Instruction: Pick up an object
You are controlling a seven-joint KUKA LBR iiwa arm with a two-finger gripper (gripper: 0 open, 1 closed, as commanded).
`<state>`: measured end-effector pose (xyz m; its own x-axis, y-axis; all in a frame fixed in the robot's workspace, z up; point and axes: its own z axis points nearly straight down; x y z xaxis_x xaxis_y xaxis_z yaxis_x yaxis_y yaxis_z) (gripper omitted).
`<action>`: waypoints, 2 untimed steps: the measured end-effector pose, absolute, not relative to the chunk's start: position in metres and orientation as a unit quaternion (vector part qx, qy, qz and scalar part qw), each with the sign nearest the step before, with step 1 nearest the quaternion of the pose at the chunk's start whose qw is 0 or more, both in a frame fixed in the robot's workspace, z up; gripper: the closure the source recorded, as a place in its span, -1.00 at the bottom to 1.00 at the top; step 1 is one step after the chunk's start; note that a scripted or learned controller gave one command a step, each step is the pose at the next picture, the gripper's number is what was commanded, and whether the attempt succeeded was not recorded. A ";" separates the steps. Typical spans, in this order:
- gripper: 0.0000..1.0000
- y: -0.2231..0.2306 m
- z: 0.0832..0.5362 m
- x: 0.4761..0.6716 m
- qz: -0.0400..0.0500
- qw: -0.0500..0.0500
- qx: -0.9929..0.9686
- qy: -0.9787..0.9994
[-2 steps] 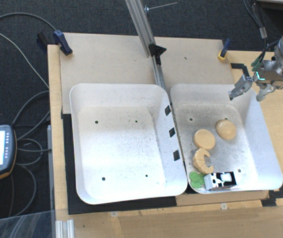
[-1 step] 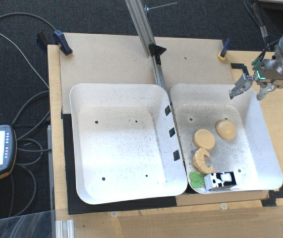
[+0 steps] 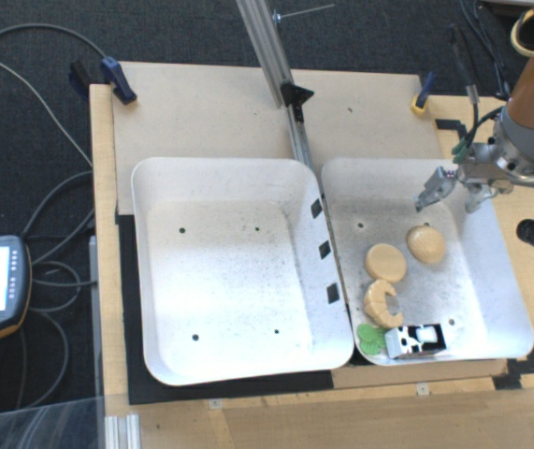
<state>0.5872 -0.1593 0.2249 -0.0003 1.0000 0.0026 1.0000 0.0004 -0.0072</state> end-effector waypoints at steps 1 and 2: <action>-1.00 -0.151 0.179 0.585 0.002 0.003 -0.707 -0.707; -1.00 -0.148 0.137 0.585 0.002 0.003 -0.707 -0.707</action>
<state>0.5854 -0.1481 0.1366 -0.0004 1.0000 0.0024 1.0000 0.0004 -0.0067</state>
